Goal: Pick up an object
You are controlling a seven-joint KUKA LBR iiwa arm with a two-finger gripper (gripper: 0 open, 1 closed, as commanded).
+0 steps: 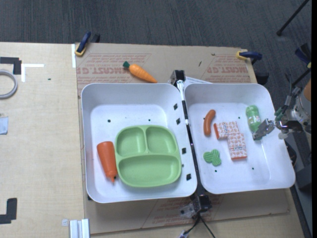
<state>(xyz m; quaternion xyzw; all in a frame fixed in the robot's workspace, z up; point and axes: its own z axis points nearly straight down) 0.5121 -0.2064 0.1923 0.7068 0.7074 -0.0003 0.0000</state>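
Beneath both white bins (pixel 89 133) lies a brown cardboard sheet (pixel 163 66) on a pale wooden bench (pixel 39 157), with dark carpet (pixel 148 9) beyond. At the right bin's (pixel 277 180) right rim, the gripper (pixel 262 129) is small and partly cut off with its arm, so I cannot tell its grip, and nothing shows held in it. Just beside its tip, toward the bin's far wall, lies the green bottle (pixel 253 117), long axis running far to near; further left sit the red-and-white box (pixel 233 139), the upright-lying sausage (pixel 209 122) and a green piece (pixel 213 157).
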